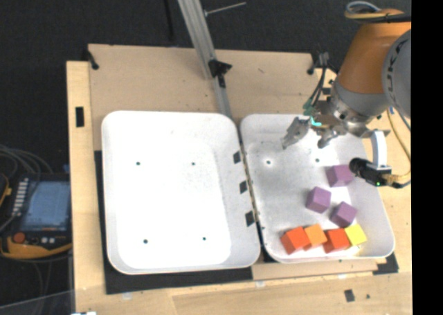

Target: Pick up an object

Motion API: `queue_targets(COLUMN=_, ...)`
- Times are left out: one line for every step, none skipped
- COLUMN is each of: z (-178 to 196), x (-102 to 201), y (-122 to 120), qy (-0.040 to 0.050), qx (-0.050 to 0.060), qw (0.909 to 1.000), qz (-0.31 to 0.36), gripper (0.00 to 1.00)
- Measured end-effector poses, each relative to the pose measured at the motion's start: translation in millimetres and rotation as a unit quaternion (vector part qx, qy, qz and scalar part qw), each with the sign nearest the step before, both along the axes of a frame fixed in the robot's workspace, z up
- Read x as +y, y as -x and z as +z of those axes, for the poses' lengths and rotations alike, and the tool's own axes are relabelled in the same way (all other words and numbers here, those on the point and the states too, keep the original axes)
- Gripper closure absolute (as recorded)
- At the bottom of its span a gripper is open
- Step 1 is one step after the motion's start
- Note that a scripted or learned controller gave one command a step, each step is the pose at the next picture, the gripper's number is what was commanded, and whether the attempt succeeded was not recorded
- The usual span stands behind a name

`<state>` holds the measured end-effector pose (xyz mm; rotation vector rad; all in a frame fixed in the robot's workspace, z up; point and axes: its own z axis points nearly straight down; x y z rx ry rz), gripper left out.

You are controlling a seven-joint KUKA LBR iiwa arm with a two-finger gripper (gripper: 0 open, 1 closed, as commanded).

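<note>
The gripper (pixel 308 133) hangs with fingers spread and nothing between them over the far part of the right bin (pixel 277 182); the purple blocks (pixel 318 199) and orange blocks (pixel 297 239) lie nearer the bin's near right corner; picking is not yet begun.

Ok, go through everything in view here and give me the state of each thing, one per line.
gripper: open, nothing between its fingers, over the right bin's far end
right bin: holds all the blocks
purple blocks: three, loose, apart from each other
orange and red blocks: in a row along the near wall
yellow block: at that row's right end
left bin: flat on the bench
</note>
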<state>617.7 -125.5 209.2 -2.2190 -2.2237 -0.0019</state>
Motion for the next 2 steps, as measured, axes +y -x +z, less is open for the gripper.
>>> queue_targets(z=-42.7, x=2.8, y=0.3, qy=0.0013, qx=0.002, qw=1.0000, qz=-0.001, gripper=0.00)
queue_targets(z=-90.1, x=10.1, y=1.3, qy=0.0011, qx=0.003, qw=1.0000, qz=0.000, gripper=0.00)
